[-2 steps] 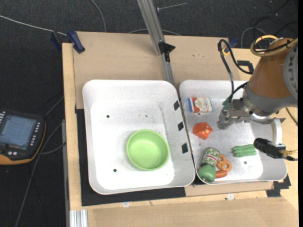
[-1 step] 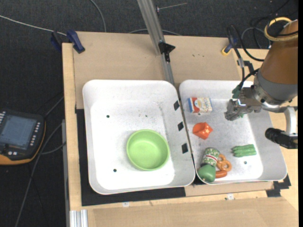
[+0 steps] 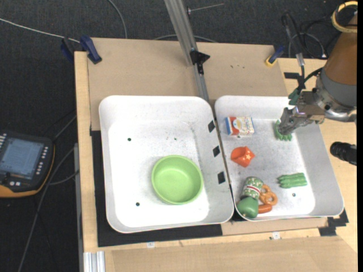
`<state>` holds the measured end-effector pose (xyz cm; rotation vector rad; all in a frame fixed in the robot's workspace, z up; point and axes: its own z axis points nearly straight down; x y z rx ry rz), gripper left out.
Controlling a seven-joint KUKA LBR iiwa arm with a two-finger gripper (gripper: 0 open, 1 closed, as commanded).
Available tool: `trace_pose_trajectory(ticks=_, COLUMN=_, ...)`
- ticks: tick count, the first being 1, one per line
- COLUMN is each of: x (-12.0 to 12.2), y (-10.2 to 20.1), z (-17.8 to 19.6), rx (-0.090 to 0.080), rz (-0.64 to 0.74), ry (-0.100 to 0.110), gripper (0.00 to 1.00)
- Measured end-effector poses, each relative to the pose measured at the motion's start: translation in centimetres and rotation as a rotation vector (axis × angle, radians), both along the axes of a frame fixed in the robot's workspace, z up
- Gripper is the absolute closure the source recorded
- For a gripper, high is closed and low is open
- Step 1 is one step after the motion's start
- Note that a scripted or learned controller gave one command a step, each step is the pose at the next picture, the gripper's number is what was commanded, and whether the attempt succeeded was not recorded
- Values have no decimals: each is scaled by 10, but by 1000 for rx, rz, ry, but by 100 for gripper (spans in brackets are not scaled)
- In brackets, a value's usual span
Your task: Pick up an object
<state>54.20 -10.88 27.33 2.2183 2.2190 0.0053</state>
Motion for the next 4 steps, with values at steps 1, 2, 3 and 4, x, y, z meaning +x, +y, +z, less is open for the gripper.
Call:
trace_pose_trajectory(ticks=1, x=13, y=48, z=-17, rx=1, rz=4, ry=6, gripper=100)
trace_pose_trajectory(ticks=2, x=39, y=104, z=-23, rx=2, rz=5, ry=5, gripper=100)
trace_pose_trajectory(ticks=3, x=57, y=149, z=-20, rx=2, rz=4, ry=4, gripper=100)
trace_pose_trajectory(ticks=4, x=76, y=201, z=-41, rx=1, rz=4, ry=6, gripper=100)
